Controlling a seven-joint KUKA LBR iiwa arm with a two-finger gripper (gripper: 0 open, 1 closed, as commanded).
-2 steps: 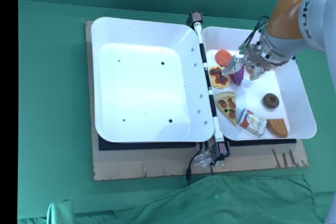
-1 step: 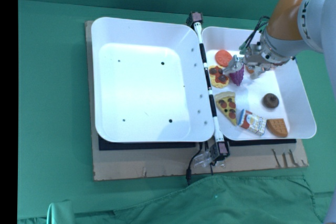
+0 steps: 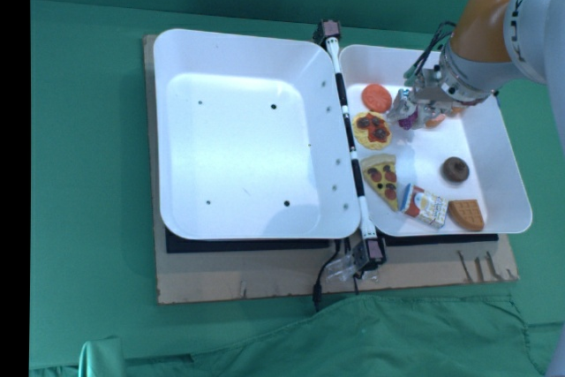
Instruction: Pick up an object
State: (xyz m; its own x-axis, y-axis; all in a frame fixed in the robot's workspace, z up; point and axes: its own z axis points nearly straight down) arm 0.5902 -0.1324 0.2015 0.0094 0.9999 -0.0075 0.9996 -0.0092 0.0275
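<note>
My gripper (image 3: 408, 115) hangs low over the right bin (image 3: 494, 154), in its upper middle part, just right of a red round slice (image 3: 376, 97) and a small round pizza (image 3: 372, 130). An orange object (image 3: 434, 121) peeks out just behind the gripper on its right side. Further toward the front lie a pizza wedge (image 3: 382, 179), a chocolate donut (image 3: 455, 169), a small printed packet (image 3: 424, 205) and a brown waffle piece (image 3: 466, 214). The wrist and cables cover the fingertips.
The left bin (image 3: 243, 137) sits beside the right one, split from it by a black-and-white striped bar (image 3: 348, 137). Both bins rest on a cardboard sheet (image 3: 265, 282) over green cloth. The arm enters from the upper right.
</note>
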